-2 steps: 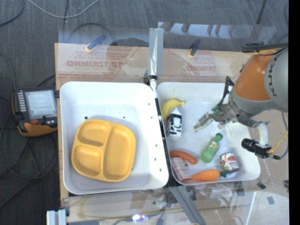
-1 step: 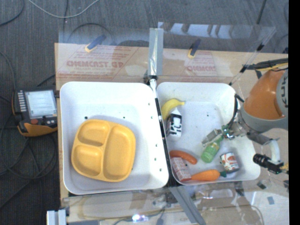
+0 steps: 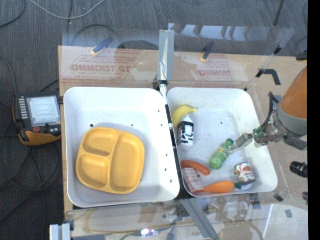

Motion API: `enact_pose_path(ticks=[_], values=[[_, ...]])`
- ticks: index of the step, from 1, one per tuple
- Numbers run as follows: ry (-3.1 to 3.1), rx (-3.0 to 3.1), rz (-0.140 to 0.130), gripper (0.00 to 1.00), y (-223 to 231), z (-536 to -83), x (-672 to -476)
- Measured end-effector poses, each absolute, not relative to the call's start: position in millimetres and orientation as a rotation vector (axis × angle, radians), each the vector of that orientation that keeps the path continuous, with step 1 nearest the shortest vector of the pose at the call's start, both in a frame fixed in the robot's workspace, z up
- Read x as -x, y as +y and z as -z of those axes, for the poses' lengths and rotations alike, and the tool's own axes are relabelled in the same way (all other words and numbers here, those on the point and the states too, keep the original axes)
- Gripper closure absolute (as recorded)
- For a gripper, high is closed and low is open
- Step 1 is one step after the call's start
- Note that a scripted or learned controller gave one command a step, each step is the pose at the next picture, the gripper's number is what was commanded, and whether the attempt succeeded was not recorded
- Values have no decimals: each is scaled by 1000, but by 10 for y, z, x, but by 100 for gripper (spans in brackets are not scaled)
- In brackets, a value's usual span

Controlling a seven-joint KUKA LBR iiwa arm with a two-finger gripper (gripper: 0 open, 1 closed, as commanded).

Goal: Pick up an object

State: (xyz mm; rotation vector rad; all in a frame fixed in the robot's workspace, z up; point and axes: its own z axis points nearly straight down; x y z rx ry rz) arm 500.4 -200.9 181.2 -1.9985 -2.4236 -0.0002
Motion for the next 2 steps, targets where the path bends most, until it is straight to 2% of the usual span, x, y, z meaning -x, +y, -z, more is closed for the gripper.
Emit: enact_pose_path(ticks=[1,2], values=[[-2473,1936,8,0,-2154,-955,-5132],[-2472,1937,8,100,-2154,-1037,-5134]])
